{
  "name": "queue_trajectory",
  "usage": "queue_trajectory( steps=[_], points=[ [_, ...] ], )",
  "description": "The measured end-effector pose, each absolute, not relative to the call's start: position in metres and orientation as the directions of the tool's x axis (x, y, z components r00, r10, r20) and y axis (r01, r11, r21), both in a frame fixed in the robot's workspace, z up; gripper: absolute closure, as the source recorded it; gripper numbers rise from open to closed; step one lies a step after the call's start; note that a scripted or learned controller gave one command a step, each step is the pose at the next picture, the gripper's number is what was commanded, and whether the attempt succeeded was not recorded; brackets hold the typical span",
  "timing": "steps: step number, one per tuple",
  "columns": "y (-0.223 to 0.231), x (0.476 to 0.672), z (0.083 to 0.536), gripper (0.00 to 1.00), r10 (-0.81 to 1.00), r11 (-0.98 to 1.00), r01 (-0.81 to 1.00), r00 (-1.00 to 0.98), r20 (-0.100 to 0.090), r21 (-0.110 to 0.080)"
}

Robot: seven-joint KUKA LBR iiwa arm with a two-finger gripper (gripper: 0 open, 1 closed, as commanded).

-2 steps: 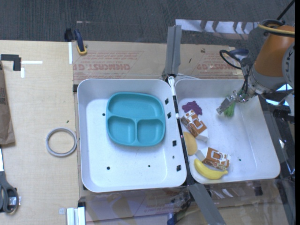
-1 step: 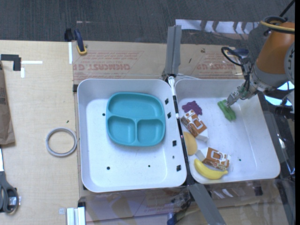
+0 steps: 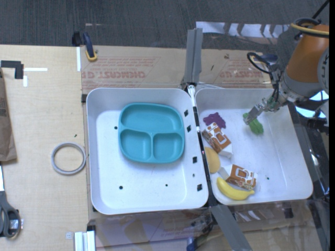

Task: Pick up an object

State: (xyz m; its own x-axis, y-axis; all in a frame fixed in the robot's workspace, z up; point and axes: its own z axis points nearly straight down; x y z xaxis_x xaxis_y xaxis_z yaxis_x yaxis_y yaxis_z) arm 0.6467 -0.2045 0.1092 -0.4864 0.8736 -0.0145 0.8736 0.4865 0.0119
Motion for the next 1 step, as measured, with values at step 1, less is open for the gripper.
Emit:
queue_trajectory(
  steps=[1],
  points=[
    [-0.2181,0.6412,0.0941,0.0,0.947,0.321,0.947,-0.321,0.0,0.006]
  ],
)
